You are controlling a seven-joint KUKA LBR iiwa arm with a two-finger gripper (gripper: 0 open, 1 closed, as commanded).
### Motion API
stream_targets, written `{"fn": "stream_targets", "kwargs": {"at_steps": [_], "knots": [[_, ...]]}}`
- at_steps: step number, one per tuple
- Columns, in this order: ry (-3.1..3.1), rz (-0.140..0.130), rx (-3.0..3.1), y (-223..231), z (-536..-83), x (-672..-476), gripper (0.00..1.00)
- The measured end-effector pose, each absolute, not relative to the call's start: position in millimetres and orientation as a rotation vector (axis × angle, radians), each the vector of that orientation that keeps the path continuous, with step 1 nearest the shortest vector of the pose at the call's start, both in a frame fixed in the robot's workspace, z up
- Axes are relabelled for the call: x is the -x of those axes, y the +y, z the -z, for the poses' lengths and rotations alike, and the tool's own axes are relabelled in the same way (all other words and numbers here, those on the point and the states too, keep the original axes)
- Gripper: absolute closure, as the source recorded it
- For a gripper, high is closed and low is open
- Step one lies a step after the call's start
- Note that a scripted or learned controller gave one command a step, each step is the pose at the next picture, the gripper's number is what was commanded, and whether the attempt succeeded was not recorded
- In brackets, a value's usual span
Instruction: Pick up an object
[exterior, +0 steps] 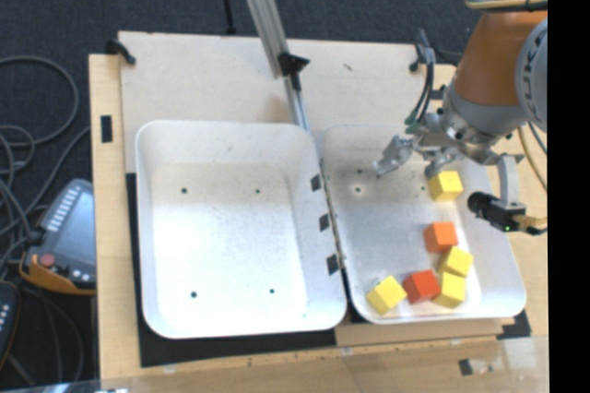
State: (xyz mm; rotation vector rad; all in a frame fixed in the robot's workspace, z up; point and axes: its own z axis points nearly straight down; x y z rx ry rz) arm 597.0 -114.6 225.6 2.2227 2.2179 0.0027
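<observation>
**Blocks Bunched at Bin's Near Corner as Gripper Hangs Over Lone Yellow Cube**

Nearest the camera, a cluster of small blocks is gathered in the near right corner of the right bin (369, 197): a yellow block (387, 293) sits just beside an orange-red block (422, 286), with two more yellow blocks (453, 290) (457, 262) touching or nearly touching at the corner, and an orange block (442, 235) set just behind them. The crowding is judged to leave little room for fingers to close around any one of these pieces. A single yellow cube (446, 185) is seen apart from the rest, farther up the same bin, with bare floor around it on the sides that can be seen. The gripper (410, 151) is held low over the far part of that bin, carried by the grey arm with its orange band (489, 59), which is reached in from the right. Nothing is seen between the fingers, one of which (391, 158) is angled out toward the bin's middle; how wide they are spread cannot be told from this slant. The lone cube lies just beside and below the wrist, and its isolation is judged to make it the likeliest target. The left bin (230, 225) is shown beside it, its speckled white floor marked by a few dark dots. No object is lifted as yet.
</observation>
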Motion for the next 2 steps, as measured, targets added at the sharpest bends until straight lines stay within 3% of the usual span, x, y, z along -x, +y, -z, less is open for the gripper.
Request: {"fn": "stream_targets", "kwargs": {"at_steps": [1, 2], "knots": [[2.217, 0.008, -2.226, -165, -172, -595.6, 0.00], [2.221, -0.004, -2.216, -162, -202, -610.9, 0.00]]}}
